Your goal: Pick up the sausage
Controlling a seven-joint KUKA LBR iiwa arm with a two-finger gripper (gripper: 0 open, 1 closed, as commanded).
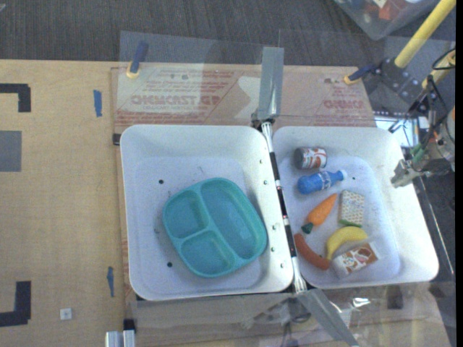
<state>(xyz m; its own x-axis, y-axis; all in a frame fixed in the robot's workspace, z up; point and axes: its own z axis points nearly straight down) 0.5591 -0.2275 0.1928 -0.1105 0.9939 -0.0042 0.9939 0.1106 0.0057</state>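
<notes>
1. You see the gripper (411,170) at the right edge of the right bin (414,230), just outside its rim. How far it is open you cannot tell, and nothing shows between its parts.
2. The arm comes in from the right, and little of it is visible.
3. The sausage (309,251) lies at the near-left corner of the right bin, beside the banana (344,237) and below the carrot (321,212) — well apart from the gripper.
4. The left bin (141,215) carries a teal plate (213,226).
</notes>
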